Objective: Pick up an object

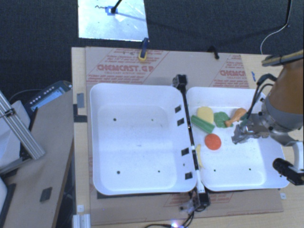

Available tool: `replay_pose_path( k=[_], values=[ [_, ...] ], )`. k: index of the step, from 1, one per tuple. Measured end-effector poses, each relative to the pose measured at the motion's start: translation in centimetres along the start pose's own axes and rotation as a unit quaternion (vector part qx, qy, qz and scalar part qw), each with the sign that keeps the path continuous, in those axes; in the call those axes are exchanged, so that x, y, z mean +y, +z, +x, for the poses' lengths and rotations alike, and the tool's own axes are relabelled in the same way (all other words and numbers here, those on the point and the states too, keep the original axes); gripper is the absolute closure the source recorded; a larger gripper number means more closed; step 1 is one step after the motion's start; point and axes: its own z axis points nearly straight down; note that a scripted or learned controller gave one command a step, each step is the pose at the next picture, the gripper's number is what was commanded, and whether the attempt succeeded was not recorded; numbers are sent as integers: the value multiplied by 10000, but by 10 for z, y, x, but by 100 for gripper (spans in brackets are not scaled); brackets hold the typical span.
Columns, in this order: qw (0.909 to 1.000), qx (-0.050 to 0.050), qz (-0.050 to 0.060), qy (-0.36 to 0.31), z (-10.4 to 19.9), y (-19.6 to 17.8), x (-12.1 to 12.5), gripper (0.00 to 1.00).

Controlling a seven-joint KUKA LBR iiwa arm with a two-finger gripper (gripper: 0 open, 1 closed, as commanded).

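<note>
The gripper (239, 136) hovers over the right bin (237, 175), finger state unclear; red disc (213, 141) and other toys unpicked.

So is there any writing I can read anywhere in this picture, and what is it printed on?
"CHEMCAST GP": red print on the brown board under the bins, left of the yellow clip.
The same red print repeats, slanted, at the board's right; only partly legible.
Grey device at left: markings too small to read.
</note>
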Motion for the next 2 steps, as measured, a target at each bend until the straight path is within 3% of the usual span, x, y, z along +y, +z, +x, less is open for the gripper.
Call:
replay_pose_path(
  k=[1, 2],
  values=[
    [9999, 5, -103, -90, 178, -78, 15, 100],
    [10000, -22, -68, 4, 168, -75, 15, 0]
  ],
)
